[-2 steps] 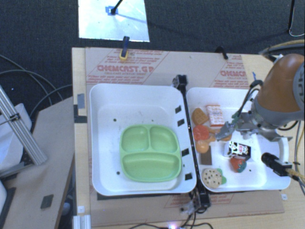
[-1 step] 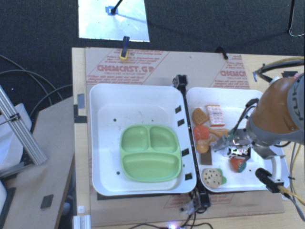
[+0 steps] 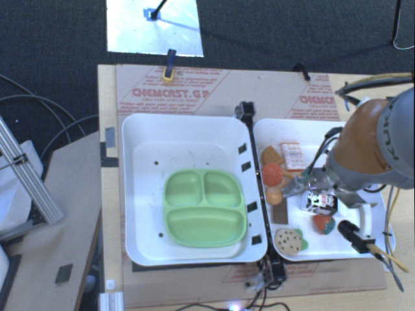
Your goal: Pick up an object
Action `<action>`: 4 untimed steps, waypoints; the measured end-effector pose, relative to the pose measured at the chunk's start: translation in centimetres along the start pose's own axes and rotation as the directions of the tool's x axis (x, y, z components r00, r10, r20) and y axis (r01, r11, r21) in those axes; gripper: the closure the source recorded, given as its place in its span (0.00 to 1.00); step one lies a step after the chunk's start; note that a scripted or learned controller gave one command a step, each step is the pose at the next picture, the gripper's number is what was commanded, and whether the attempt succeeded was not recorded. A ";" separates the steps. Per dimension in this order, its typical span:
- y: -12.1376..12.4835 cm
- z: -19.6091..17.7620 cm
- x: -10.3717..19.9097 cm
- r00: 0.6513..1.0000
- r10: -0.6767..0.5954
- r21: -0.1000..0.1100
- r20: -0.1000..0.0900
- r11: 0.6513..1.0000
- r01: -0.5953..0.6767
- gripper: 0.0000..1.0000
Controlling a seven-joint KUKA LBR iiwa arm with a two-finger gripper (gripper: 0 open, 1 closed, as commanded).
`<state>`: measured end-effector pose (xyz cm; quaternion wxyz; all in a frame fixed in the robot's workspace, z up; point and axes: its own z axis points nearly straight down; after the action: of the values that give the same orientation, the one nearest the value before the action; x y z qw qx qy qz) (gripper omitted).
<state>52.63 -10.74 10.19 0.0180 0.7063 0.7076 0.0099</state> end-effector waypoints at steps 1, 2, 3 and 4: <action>-2.3 0.1 1.0 1.000 0.006 -0.031 0.022 0.999 -0.006 0.00; 1.8 1.0 1.6 1.000 0.002 0.006 0.007 1.000 -0.002 0.00; -4.0 1.4 1.2 1.000 0.009 0.030 -0.002 1.000 -0.009 0.00; -3.7 0.4 1.5 1.000 0.003 0.032 -0.008 0.999 -0.003 1.00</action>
<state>48.90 -9.28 9.61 0.0040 0.7076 0.7066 0.0017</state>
